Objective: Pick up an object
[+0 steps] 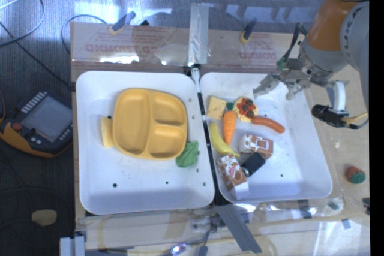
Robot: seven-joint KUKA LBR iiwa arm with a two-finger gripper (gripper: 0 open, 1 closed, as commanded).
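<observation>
My gripper [278, 87] hangs open over the back right part of the right bin [306, 159], with nothing between its fingers. Below and to its left lie toy foods: an orange carrot [229, 125], a yellow banana [218, 138], a cheese wedge [216, 107], a pizza slice [245, 107], a long orange chili-like piece [267, 123], a small brown-and-white box [256, 144], a black block [254, 163] and a printed packet [231, 171]. The nearest object to the gripper is the pizza slice, a short way off.
The left bin [96, 183] holds a yellow divided tray [150, 123], a green leafy piece [188, 154] at its right corner and a yellow strip [107, 132] at its left. A small red object [355, 174] lies on the bench right of the bins.
</observation>
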